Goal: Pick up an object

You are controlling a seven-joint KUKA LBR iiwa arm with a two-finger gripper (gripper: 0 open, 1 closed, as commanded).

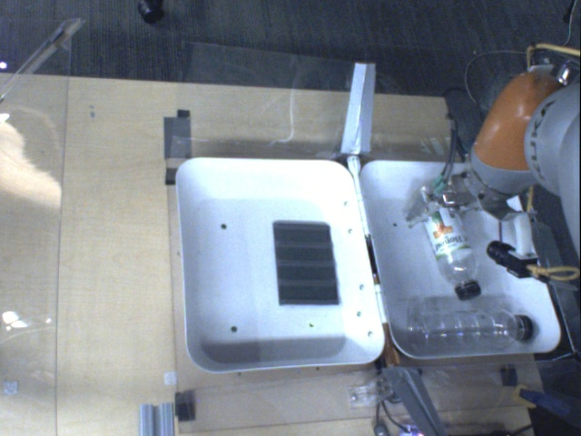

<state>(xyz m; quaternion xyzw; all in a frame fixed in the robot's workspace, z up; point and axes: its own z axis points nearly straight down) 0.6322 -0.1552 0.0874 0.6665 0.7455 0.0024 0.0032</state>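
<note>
Bottles are sitting in the right bin (399, 193): a small labelled bottle (449, 251) lying slantwise, a big clear bottle (463, 327) along the near wall. Gripper (443, 195) is hovering at the small one's upper end; grip state, can't tell.

The arm (545, 134) is a rounded grey casing with a glossy orange band (507, 121) above the wrist, thin cables looping beside it, and dark fittings near its metallic end effector (445, 193).

Two bottles (451, 248) (467, 327) crowd the right bin (392, 271) (left bin (227, 271) offers open floor).
</note>
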